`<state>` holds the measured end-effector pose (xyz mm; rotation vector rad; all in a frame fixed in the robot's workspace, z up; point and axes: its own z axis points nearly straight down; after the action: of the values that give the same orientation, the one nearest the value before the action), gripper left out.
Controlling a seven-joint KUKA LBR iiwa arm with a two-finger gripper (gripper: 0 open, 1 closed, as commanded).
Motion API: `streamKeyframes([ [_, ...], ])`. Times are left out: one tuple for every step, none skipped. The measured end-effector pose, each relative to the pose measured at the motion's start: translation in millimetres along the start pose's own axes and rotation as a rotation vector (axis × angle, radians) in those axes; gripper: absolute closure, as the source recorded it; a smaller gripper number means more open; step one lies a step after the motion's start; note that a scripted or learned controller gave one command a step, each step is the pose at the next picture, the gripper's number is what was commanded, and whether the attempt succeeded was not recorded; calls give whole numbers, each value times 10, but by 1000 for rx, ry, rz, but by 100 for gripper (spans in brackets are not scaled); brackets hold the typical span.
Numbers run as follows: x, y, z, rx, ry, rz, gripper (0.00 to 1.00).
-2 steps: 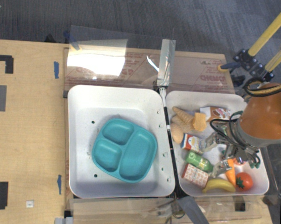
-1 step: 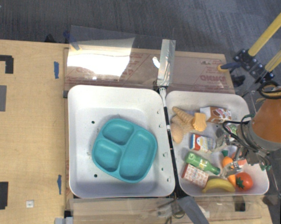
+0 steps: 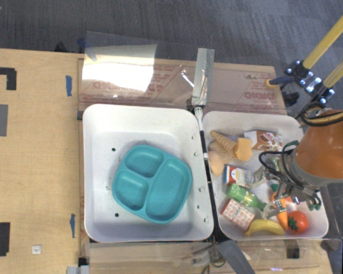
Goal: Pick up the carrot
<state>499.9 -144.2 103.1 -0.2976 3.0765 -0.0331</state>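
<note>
**Carrot sits under the gripper in the crowded right bin**

The carrot [image 3: 281, 211] appears to be the small orange piece near the front right corner of the right bin [image 3: 321, 228], mostly hidden beneath the arm's wrist hardware, so its full shape and lie are hard to make out. It is wedged among neighbours: a tomato [image 3: 297, 222] touches or nearly touches it toward the front right corner, and a banana [image 3: 264, 227] lies along the front edge just beside it. A green bottle [image 3: 244, 196] and a red-and-white carton [image 3: 237, 213] sit toward the bin's middle, while an ice-cream cone [image 3: 224, 141], a cheese wedge [image 3: 243, 148] and a small box [image 3: 263, 140] crowd the back edge.

The gripper [image 3: 283, 202] hangs low over the carrot's spot, the orange band of the arm directly above it near the bin's right edge. That placement looks deliberate: the arm has to drop almost straight down, because the toys are packed so tightly that a slanted approach would likely shove the tomato or banana. Cables and the wrist body hide the tips, so I cannot tell how wide the gripper is set or whether anything is in it.

The left bin [image 3: 98, 125] carries a teal divided plate [image 3: 152, 184], resting slightly skewed toward the front and well apart from the action. Judging from this, the grasp is at its closing stage and not yet confirmed.
</note>
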Motion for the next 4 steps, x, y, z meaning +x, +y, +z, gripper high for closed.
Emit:
streamKeyframes([
  [-10, 8, 2, -6, 6, 71, 0],
  [-105, 7, -132, 1, -22, 68, 100],
  [-71, -516, 60, -14, 10, -381, 100],
  [-383, 24, 54, -23, 27, -126, 100],
])
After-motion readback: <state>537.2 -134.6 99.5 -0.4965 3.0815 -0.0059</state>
